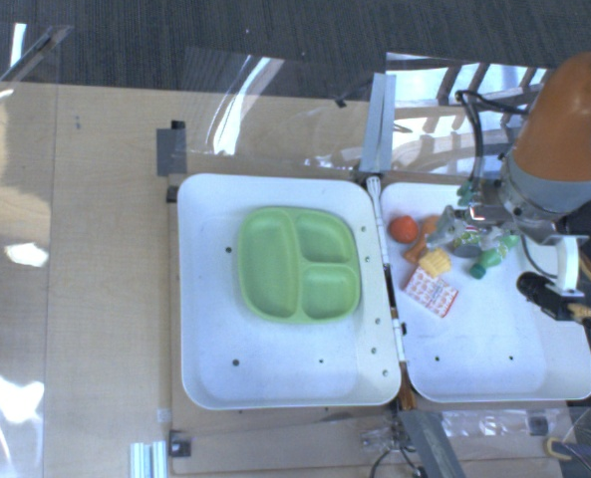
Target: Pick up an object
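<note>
My gripper (466, 233) hangs low over the upper part of the right bin (504, 366), under the grey and orange wrist. Just left of it lie an orange-red ball (404, 229) and a slim orange piece (421, 244). A yellow block (435, 263) sits below the gripper's left side, and a red-and-white patterned packet (431, 293) lies below that. A green bottle-like item (490, 259) rests right beside the gripper's lower right. The gripper's body covers whatever is directly beneath it.
The left bin (275, 376) bears a light green divided plate (298, 264) in its middle. A ridge (387, 277) separates the two bins. The lower half of the right bin is bare white floor.
</note>
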Available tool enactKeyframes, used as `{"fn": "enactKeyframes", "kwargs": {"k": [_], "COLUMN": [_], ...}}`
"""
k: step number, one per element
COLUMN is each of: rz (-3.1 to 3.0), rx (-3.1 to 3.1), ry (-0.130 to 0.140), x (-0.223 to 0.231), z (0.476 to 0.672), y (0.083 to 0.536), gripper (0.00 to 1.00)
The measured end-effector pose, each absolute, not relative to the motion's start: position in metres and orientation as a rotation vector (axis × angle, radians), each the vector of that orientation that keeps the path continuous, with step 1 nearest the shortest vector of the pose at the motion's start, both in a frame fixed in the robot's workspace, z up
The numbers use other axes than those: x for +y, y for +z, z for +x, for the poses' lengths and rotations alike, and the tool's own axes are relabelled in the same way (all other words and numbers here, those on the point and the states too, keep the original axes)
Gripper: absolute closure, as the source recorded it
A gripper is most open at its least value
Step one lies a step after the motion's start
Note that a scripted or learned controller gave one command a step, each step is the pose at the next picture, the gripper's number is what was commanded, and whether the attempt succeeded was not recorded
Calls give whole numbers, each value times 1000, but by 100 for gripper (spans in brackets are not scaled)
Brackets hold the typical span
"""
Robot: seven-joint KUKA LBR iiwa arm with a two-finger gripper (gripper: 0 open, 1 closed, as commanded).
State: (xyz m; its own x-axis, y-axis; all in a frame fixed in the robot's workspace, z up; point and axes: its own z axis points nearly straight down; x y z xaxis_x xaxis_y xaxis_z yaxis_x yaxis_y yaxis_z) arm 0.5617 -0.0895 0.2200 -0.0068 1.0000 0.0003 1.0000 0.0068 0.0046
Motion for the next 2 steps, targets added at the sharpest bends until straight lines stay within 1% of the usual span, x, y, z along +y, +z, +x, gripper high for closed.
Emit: {"fn": "enactKeyframes", "kwargs": {"k": [1, 2], "rz": [2562, 2499], "rx": [1810, 1937], "ry": [7, -43], "x": [-168, -139], "z": [594, 639], "y": [95, 86], "gripper": [0, 0]}}
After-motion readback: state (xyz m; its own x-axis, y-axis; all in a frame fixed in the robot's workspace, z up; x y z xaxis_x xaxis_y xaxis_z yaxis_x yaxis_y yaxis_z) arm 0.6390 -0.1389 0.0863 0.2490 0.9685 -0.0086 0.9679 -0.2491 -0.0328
